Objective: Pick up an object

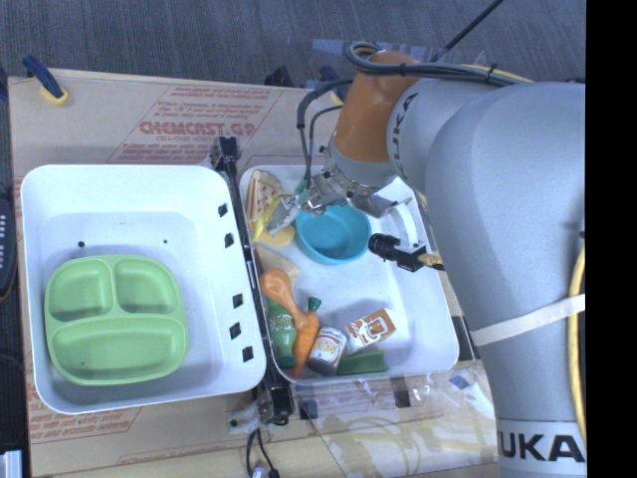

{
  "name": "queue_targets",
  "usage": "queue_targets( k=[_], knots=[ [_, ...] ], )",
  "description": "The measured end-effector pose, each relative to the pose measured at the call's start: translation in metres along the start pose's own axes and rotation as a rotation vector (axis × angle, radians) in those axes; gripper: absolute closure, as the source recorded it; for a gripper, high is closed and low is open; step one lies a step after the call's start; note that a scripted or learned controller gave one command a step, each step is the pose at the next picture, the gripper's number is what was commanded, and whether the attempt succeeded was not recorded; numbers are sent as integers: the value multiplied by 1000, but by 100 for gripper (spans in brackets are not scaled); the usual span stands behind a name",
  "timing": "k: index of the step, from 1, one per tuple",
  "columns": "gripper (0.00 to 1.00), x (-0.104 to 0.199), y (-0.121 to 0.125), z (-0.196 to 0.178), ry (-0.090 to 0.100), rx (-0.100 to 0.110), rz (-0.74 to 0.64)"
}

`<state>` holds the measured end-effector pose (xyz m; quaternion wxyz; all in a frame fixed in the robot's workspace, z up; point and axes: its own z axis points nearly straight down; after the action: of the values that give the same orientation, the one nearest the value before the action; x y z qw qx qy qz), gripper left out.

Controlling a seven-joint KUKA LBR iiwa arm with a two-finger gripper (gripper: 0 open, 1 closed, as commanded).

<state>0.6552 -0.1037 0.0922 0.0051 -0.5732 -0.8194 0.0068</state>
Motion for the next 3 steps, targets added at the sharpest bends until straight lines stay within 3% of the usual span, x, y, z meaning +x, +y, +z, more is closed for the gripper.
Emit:
queue_targets(
  k=[1, 2, 3],
  knots=[
    [100, 1, -3, -10, 10, 23, -4],
    [100, 118, -88, -99, 3, -10, 161],
    [0, 117, -90, -97, 2, -6, 163]
  ],
)
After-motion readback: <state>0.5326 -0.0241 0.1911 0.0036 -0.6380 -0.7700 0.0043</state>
